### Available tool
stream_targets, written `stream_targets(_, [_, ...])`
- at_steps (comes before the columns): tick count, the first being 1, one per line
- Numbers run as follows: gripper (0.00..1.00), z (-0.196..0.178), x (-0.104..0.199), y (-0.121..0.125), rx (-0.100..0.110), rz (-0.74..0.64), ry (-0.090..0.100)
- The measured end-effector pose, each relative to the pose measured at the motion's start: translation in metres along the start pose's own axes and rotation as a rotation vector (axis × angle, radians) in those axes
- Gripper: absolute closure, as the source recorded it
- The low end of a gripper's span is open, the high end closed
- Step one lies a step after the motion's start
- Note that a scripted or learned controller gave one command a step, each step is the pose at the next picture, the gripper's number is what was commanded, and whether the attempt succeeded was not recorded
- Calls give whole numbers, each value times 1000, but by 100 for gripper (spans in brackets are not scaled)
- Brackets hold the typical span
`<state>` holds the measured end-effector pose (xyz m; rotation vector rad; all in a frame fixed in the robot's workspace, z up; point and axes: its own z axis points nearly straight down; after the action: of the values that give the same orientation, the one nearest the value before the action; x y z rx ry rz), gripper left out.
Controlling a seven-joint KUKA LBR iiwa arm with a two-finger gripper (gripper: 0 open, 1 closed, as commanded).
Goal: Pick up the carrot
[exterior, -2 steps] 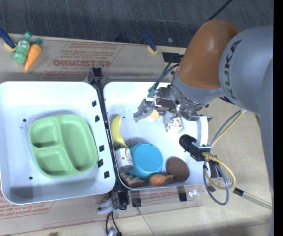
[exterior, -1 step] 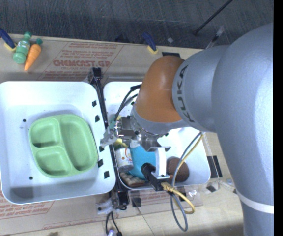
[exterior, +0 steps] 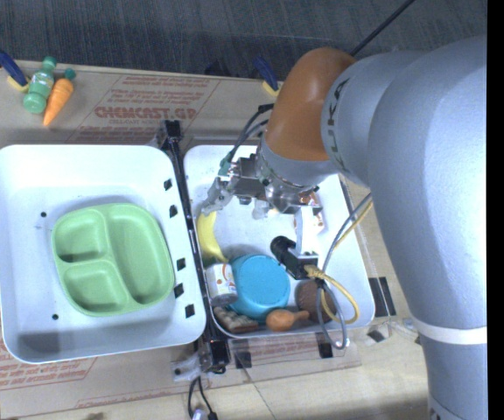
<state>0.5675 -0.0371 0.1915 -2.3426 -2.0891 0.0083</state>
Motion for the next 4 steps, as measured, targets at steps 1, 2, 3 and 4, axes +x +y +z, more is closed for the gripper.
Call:
stream_targets(1, [0,-105,-25,1,-5,-264,-2])
stream_targets(2, [0,3,60,-40,8,-21,1])
stream_targets(3, [0,-74,107,1,-5,-71,1])
stream_targets(4, [0,-43,143,45,1,260,-1])
